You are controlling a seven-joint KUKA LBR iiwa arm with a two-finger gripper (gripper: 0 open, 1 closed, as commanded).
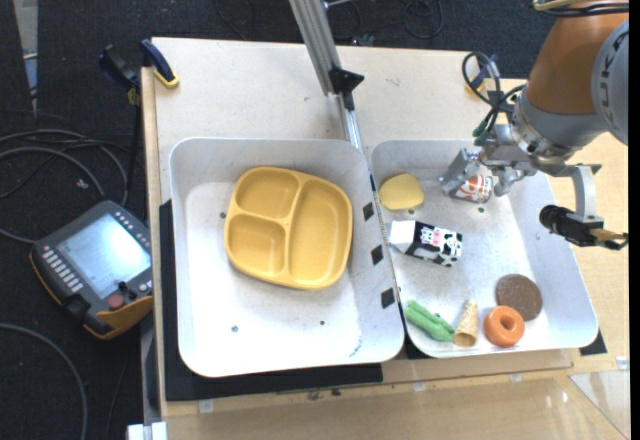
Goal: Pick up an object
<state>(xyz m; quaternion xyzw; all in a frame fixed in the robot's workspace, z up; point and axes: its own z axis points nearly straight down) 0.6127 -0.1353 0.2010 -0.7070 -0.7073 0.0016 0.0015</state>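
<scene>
My gripper [472, 176] hangs over the far part of the right bin [560, 258], below the grey and orange arm [575, 68]. A small white and orange object [478, 189] lies right at its tip; whether it is held is unclear. Also in this bin are a yellow round piece [401, 192], a black and white cow-patterned box [430, 242], a green piece [429, 321], a tan cone [467, 323], an orange doughnut [504, 326] and a brown disc [519, 296].
A yellow divided plate [289, 226] lies in the left bin [200, 318]. A metal pole [315, 18] slants down to the far end of the wall between the bins. A teach pendant [95, 268] sits on the floor at left.
</scene>
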